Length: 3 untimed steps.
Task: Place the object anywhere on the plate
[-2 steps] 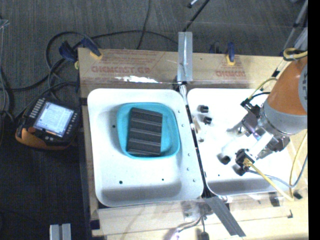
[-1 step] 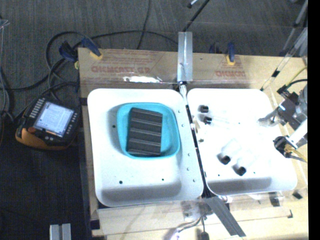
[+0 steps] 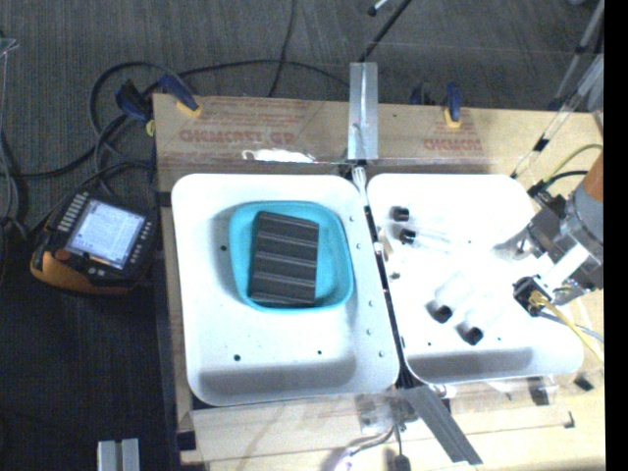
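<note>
A blue plate (image 3: 340, 263) lies in the left white bin (image 3: 211, 351). A dark grey ribbed block (image 3: 285, 258) rests flat on the plate's middle. My gripper (image 3: 526, 271) hangs over the right side of the right bin (image 3: 510, 361), far from the plate. Its fingers stand apart, with bare bin floor between them.
Several small clear vials with black caps lie in the right bin: two near its left wall (image 3: 400, 215) (image 3: 405, 235), two toward the front (image 3: 440, 312) (image 3: 471, 335). A metal post (image 3: 363, 116) rises behind the bins. A handheld pendant (image 3: 98, 235) sits on the floor at left.
</note>
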Motion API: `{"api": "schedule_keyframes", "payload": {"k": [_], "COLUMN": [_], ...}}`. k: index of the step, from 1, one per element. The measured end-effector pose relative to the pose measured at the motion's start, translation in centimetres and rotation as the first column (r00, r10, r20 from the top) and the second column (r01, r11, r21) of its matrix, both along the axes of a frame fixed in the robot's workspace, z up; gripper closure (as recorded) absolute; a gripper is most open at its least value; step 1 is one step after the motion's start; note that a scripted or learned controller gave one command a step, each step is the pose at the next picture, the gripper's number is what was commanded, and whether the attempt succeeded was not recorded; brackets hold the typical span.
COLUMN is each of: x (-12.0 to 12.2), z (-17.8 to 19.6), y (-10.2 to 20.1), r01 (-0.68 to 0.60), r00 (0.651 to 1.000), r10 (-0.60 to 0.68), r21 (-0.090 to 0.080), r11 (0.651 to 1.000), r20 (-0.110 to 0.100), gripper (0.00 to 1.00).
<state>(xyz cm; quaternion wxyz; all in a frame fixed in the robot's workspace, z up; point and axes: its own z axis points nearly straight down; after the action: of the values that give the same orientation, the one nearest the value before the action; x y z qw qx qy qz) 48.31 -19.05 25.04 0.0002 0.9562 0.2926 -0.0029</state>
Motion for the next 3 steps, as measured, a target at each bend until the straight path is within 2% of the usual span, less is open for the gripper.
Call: {"api": "schedule_keyframes", "payload": {"k": [1, 2, 3], "x": [0.0, 0.0, 0.0], "z": [-4.2, 1.6, -0.6], "y": [5.9, -1.0, -0.6], "r01": [0.031, -0.051, 0.011], "r00": [1.000, 0.999, 1.000], "r10": [-0.031, 0.051, -0.011], "r21": [0.003, 0.000, 0.000], "r11": [1.000, 0.999, 1.000], "r20": [-0.001, 0.002, 0.000], "gripper": [0.00, 0.00, 0.00]}}
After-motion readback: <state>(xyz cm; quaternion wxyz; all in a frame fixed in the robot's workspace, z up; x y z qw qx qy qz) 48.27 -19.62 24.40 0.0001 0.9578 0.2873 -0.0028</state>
